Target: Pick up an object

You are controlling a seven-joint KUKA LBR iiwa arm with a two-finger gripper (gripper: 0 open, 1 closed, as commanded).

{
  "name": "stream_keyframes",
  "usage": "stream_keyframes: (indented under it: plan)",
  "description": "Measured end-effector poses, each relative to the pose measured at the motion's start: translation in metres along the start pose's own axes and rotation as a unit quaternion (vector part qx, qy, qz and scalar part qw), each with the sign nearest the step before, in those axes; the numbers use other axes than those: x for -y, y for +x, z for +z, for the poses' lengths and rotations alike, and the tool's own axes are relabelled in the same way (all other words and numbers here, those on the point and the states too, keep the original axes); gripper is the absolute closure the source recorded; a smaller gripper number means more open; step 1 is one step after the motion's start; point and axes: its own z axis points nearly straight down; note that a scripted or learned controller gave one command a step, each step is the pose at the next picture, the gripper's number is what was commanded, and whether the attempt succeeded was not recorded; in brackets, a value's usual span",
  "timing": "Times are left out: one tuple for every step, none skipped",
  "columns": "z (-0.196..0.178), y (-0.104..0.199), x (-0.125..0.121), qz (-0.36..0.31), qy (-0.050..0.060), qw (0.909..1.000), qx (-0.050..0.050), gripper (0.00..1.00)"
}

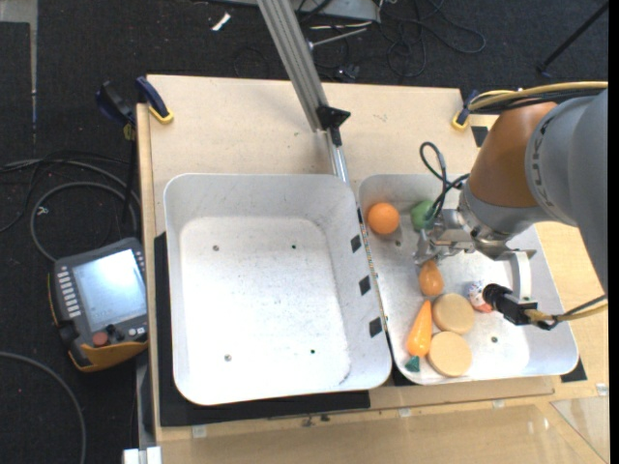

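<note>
White plastic bin (553, 351) holds 2 tan discs (452, 333), smooth orange ball (383, 218).

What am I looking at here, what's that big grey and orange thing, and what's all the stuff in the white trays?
This is one camera fixed above a workbench, looking down at a slant. The grey and orange thing is a robot arm reaching in from the right; its gripper hangs over the right bin. That bin has an orange ball, something green partly hidden by the arm, a small orange egg-shaped piece, a toy carrot and two tan discs. The left bin sits beside it. Off the bench at left is a handheld control screen. I can't tell whether anything is held.
</note>
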Motion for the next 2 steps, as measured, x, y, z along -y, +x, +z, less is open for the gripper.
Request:
stream_keyframes:
  plan:
    - [-0.056,-0.004,0.008,0.0,-0.002,1.0,0.001,1.0]
    - [-0.11,-0.004,0.006,-0.002,-0.002,1.0,0.001,1.0]
